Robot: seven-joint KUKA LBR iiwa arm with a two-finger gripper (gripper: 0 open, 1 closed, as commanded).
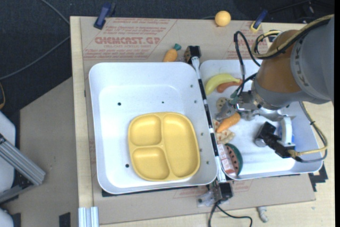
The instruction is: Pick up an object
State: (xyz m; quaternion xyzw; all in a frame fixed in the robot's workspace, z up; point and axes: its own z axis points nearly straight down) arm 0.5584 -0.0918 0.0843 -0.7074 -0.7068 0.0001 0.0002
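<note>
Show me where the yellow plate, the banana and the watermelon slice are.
Yellow plate (163, 145), camera view, central divider.
Banana (220, 82), camera view, middle of its curve.
Watermelon slice (232, 159), camera view, red flesh.

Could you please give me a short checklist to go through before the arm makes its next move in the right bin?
1. Gripper is over the right bin: ok, it sits low near that bin's left wall.
2. A target lies within reach: ok, the toy carrot is right beside the gripper, with the toy banana just behind.
3. Something is held between the fingers: cannot tell, the wrist hides them.
4. Clutter near the target: not ok, the watermelon slice and small pieces crowd the carrot.
5. Left bin is ready for a drop: ok, the yellow divided plate lies flat in it.
</note>
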